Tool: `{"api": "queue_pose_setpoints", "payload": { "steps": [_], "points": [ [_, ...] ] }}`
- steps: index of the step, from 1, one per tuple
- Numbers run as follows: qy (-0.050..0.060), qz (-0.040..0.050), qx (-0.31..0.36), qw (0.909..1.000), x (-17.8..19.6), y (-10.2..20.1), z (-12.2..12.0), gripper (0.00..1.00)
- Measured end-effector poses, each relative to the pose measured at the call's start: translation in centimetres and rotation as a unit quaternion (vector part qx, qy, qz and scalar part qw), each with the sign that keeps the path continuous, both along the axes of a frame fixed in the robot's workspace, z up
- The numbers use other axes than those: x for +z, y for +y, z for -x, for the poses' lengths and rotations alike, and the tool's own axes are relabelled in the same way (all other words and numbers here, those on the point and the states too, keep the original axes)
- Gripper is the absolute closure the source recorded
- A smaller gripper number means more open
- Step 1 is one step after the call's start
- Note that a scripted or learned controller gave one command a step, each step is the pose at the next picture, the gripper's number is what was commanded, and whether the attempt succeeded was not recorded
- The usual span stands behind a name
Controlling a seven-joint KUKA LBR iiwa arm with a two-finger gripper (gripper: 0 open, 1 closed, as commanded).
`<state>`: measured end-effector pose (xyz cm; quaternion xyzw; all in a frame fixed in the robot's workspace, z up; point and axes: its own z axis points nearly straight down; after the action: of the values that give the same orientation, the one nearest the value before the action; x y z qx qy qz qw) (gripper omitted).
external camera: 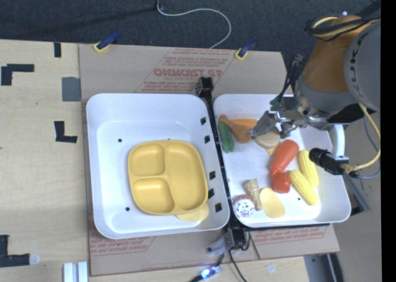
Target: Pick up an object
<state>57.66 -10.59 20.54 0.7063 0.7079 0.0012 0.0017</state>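
- Toy food fills the right bin (337, 216); I place everything here relative to the red toy pepper (284, 156), the likeliest thing to pick.
- Red toy pepper: it lies near the middle of the right bin, long axis slanted, with a smaller red piece (281, 182) touching its lower end.
- Gripper (276, 124): it hangs just above and slightly left of the pepper's upper end, over a pale beige piece (267, 140). Dark fingers look spread apart with nothing between them, though the slant makes this hard to read.
- Neighbours: two yellow corn cobs (305, 180) lie just right of the pepper; an orange carrot (242, 124) and a green vegetable (226, 139) sit up and to the left; a pale yellow piece (272, 203) and a small tan piece (252, 188) lie below it.
- Left bin (102, 120): well left of the pepper, it holds a yellow divided plate (167, 175).
- Handling, as a judgement: the pepper looks like hollow smooth plastic, so light, stiff and somewhat slippery, liable to squirt out of a loose pinch.
- Where to grip: across the narrow width at mid-length, fingers square to the long axis, away from the corn.
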Motion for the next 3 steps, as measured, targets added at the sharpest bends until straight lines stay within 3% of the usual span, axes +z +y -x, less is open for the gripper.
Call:
{"api": "queue_pose_setpoints", "payload": {
  "steps": [1, 2, 3],
  "points": [
    [0.002, -0.0004, 0.000, 1.0000, 2.0, 0.1, 0.0, 1.00],
    [0.003, -0.0013, 0.003, 1.0000, 1.6, 6.5, -1.0, 1.00],
    [0.003, -0.0010, 0.002, 1.0000, 1.3, 11.0, -2.2, 1.00]
  ]
}}
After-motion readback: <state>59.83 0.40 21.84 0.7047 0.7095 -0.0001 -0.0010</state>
